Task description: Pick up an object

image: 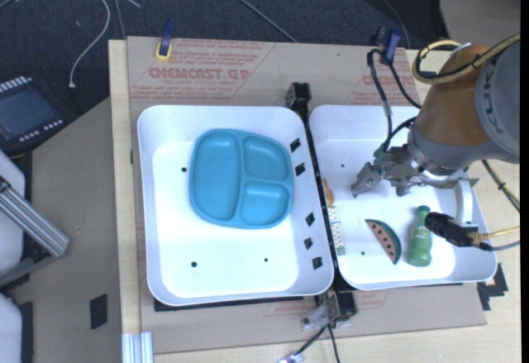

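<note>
Just below the gripper (369, 180), whose 2 fingers look spread and hold nothing, lies a watermelon slice (385, 239) with a green bottle (421, 243) beside it. Both look light, stiff toys; pinch the slice across its thin width.

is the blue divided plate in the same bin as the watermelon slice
No, the blue plate lies in the left bin; the watermelon slice lies in the right bin.

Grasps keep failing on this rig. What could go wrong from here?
1. The end effector sits over bare floor of the right bin, so closing here would likely grab nothing.
2. The watermelon slice and green bottle lie close together; reaching for one may nudge the other.
</note>
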Tool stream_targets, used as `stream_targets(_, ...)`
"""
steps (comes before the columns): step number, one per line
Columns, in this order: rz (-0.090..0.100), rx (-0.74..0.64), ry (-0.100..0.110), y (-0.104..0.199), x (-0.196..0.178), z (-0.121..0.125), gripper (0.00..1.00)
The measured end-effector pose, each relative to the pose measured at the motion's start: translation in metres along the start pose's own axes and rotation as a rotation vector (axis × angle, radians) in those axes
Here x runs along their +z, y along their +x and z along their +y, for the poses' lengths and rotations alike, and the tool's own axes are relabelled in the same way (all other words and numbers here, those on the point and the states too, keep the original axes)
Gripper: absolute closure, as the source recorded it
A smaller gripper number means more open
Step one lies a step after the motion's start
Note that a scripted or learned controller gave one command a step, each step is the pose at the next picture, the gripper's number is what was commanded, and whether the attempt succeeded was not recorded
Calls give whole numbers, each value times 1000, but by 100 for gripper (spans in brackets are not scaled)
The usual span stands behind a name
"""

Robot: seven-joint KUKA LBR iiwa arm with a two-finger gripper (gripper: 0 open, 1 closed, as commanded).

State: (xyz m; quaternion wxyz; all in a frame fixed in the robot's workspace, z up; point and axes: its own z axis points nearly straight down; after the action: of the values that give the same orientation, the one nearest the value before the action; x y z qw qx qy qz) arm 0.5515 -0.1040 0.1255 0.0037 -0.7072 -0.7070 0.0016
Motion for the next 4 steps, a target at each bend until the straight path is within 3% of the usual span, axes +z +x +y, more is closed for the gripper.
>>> stream_targets(1,-1,1,-3,1,43,0,0)
stream_targets(2,-1,0,-8,0,30,1,100)
stream_targets(4,-3,-1,-13,8,-83,3,100)
